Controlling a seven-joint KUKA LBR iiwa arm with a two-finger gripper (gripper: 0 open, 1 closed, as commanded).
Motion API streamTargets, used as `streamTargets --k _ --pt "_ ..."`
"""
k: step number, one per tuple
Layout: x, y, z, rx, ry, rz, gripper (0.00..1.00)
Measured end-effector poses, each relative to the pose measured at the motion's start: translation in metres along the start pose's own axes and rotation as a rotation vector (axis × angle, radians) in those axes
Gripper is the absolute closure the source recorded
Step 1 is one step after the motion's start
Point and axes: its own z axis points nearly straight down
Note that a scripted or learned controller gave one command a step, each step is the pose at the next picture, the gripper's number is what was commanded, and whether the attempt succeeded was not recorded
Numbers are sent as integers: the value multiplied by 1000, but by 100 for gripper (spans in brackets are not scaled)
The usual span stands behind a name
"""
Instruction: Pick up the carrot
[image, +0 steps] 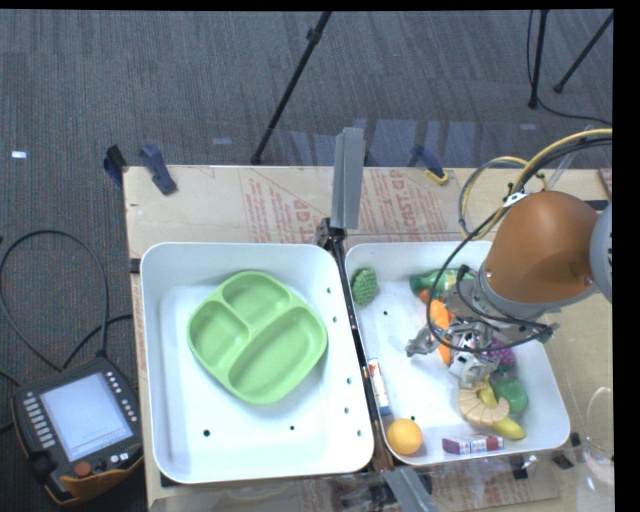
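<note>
The orange (404, 437) lies at the right bin's (395, 340) front edge. Farther back, the carrot (440, 318) sits mid-bin, just left of the gripper (447, 345) and partly under the arm (540, 250). Whether the fingers grip it, I cannot tell. A green plate (258, 336) rests in the left bin (170, 400).

Bench (260, 200) with printed cardboard top, bearing two shallow white bins side by side: left bin (160, 400), right bin (545, 385).
</note>
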Motion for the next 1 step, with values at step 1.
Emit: streamTargets --k 1 --pt "-2 0 -10 -2 -3 3 100"
